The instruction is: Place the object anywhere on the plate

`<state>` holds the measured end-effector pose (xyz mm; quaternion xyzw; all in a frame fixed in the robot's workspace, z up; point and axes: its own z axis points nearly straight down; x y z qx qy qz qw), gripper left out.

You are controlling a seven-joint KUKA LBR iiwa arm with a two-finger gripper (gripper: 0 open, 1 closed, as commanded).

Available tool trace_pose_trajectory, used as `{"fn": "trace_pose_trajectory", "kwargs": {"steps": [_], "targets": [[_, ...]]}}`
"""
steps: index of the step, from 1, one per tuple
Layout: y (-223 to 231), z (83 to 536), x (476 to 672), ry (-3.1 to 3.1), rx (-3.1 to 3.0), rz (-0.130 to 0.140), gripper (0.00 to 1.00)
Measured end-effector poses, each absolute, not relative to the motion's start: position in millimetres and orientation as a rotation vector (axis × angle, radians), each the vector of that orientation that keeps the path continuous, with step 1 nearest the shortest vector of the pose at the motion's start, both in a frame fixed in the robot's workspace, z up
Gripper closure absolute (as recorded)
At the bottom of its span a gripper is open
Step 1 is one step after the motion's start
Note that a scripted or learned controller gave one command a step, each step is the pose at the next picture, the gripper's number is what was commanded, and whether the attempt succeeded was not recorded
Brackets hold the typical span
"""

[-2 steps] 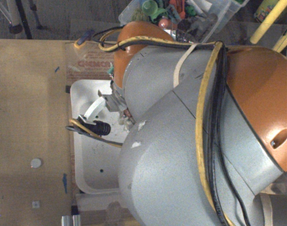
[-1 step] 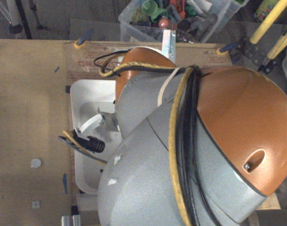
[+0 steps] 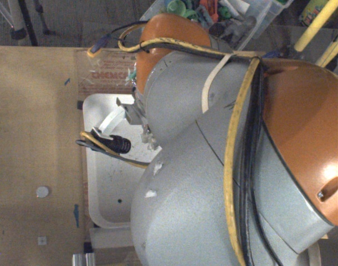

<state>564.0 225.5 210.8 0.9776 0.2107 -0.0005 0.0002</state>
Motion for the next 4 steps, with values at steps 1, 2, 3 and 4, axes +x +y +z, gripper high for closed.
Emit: {"fn": "trace_pose_trajectory", "kwargs": {"steps": [1, 2, 3, 4], "targets": [[225.6, 90.3, 491.0, 1.073, 2.957, 0.006, 1.00], [225.6, 89.6, 491.2, 1.072, 2.956, 0.008, 0.00], [225.6, 89.6, 491.3, 1.072, 2.956, 0.008, 0.00], [225.6, 89.6, 491.3, 1.072, 2.956, 0.008, 0.00]]}}
